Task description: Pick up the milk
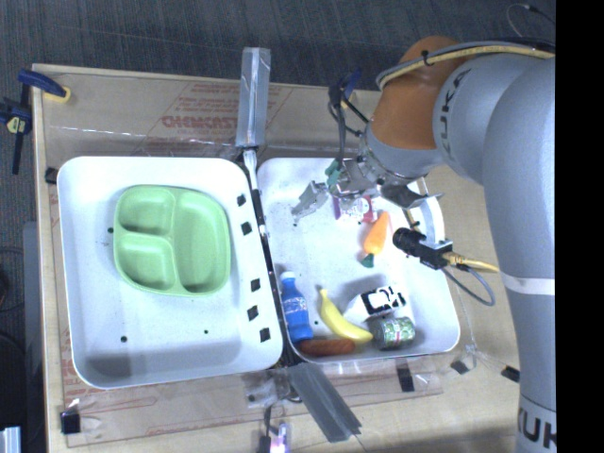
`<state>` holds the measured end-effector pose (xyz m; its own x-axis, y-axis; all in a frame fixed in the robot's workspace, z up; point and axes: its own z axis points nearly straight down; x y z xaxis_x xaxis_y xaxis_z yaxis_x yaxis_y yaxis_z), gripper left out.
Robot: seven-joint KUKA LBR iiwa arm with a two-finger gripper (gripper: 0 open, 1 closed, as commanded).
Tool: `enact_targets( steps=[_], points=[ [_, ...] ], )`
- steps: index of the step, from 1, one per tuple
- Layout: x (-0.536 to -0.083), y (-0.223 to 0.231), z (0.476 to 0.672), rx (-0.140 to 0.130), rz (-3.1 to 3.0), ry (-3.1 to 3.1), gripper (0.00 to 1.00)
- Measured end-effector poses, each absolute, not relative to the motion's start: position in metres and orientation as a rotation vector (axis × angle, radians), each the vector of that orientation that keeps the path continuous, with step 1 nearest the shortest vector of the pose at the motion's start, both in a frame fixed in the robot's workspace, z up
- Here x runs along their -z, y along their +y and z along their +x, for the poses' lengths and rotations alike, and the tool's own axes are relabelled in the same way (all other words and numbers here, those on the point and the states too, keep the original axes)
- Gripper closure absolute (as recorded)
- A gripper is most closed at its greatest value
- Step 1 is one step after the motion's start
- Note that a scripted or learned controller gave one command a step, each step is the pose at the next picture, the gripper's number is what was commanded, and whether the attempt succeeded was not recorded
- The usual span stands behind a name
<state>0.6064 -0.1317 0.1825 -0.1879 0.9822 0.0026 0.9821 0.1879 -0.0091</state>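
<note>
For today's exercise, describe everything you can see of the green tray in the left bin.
The green tray is pale green, looks like smooth plastic, and has rounded corners. Raised ridges split it into three shallow compartments: two smaller ones on the left side and one long one on the right. It lies flat, right way up, slightly turned, on the floor of the left bin, toward its upper half. Nothing lies in it.

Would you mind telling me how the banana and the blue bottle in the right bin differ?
The banana is yellow and curved; the blue bottle is straight, with a white cap. The bottle lies against the bin's left wall, the banana further toward the middle. Both lie flat near the bin's front edge.
</note>
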Motion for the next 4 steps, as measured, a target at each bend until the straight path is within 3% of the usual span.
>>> enact_targets(
  steps=[1, 2, 3, 4],
  points=[
    [-0.215, -0.078, 0.63, -0.008, -1.888, -2.503, 0.0],
    [-0.328, -0.089, 0.532, -0.001, -1.746, -2.613, 0.0],
    [-0.349, -0.103, 0.524, -0.001, -1.874, -2.524, 0.0],
    [-0.414, -0.096, 0.523, -0.001, -2.031, -2.397, 0.0]
  ],
)
